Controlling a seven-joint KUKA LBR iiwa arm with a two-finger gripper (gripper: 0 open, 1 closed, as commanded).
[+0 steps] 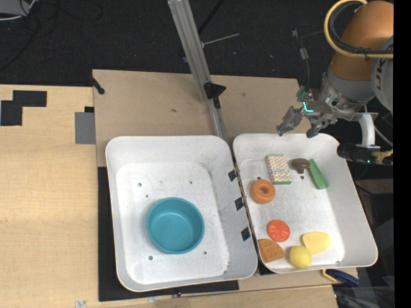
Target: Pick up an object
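My gripper [299,125] hangs above the far edge of the right bin [343,197], its two fingers spread open with nothing between them. Below it in that bin lie a checkered wafer block [279,169], a brown mushroom-like piece [300,165] and a green stick [318,174]. An orange ring [262,190] sits left of centre. Toward the near end are a red-orange disc [278,230], a brown bread-like wedge [270,250], a yellow ball [299,256] and a pale yellow piece [316,241].
The left bin [128,165] holds a teal bowl [174,224]. A slanted metal rail [196,56] rises behind the bins. Black clips [238,203] sit along the seam between the bins. The orange-banded arm [359,37] stands at the upper right.
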